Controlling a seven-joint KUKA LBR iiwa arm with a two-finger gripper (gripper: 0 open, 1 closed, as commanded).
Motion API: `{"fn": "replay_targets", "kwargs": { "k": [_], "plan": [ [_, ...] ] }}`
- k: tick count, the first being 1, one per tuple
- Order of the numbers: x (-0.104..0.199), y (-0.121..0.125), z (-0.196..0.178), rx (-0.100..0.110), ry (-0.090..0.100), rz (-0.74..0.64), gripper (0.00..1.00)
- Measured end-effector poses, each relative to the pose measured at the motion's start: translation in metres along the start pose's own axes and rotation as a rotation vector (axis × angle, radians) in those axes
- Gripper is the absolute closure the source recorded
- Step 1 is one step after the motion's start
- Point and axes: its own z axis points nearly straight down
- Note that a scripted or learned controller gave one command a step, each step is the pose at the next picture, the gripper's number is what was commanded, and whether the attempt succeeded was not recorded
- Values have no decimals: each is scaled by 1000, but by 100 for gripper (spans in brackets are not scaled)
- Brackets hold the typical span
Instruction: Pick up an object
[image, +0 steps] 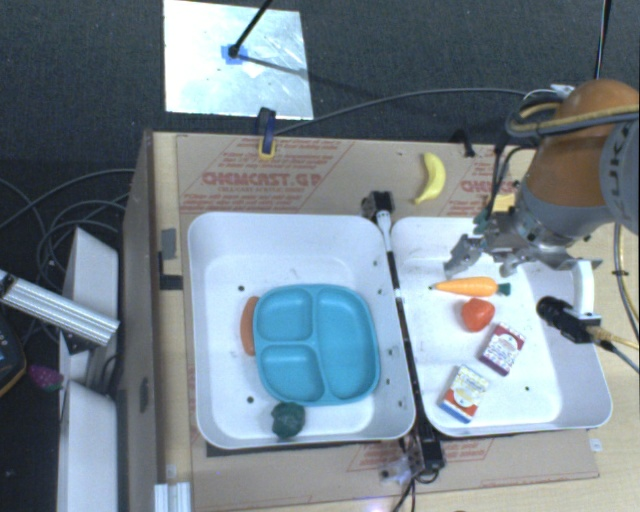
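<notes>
Camera view: open, empty pincer (487, 258) hovers above the carrot (467, 287) in the right bin (590, 400), with tomato (476, 314) and two cartons; left bin (215, 300) holds a blue tray (315, 343).

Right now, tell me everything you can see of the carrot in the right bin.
The carrot is a toy, smooth and plastic-looking, with an orange body and a small green stub at its right end. It lies flat, nearly level across the view, its pointed tip toward the divider between the bins. It rests on the right bin's white floor, in the upper half, just above a red round item. The end effector hovers right above it.
</notes>
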Motion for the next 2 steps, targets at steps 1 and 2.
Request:
{"fn": "replay_targets", "kwargs": {
  "k": [1,2],
  "plan": [
    [-55,-9,125,-1,-1,2,0],
    [-55,-8,114,-3,0,1,100]
  ]
}}
